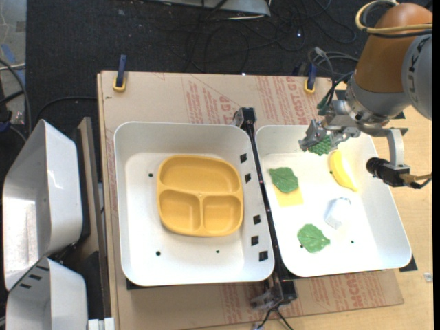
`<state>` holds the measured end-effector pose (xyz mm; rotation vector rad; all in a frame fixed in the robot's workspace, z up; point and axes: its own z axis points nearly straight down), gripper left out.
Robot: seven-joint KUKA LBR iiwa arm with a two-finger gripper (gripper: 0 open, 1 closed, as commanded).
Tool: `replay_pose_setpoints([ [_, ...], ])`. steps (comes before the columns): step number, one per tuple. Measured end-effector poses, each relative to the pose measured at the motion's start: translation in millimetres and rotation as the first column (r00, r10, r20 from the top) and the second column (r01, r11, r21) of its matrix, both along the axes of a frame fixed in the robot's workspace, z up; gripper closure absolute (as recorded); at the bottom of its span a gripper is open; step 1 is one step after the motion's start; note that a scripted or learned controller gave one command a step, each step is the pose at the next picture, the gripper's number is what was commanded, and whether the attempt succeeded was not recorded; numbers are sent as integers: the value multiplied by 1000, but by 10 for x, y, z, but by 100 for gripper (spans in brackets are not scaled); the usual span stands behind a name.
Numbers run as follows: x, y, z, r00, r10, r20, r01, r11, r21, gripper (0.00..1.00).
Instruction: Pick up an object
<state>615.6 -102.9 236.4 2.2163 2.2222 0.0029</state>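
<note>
Since the tool (317, 141) sits right at a small green lump (320, 146) near the far edge of the right bin (392, 253), I take that lump as the thing to pick. It shows directly under the tool's tip, touching or nearly so, but I cannot tell whether the tool is open, closed or actually gripping it, so I would not call it held.

To do this step well, I would want the green lump centred under the tool, not caught at one edge, before any lift. A lumpy, soft-looking piece like this may slip out sideways, so my judgement is that a straight, slow rise would serve better than a swing.

Just beside the tool on its near right side lies a banana (342, 170), close enough that a careless descent could nudge it. Nearer the camera than the tool are a green leaf (283, 179) resting on a yellow square (289, 195), then a pale white piece (336, 212), and nearest of all a second green leaf (313, 238). All of these lie apart from the tool, so they should not interfere.

Well to the tool's left, across the divider, the left bin (130, 184) holds a yellow tray (201, 194). Both bins rest on the bench (179, 91).
</note>
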Motion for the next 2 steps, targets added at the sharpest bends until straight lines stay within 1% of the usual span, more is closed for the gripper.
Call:
replay_pose_setpoints([
  [1,-33,530,-116,1000,4,-5,-4,1000,2,100],
  [2,-65,1135,-150,1000,3,-4,-3,1000,1,100],
])
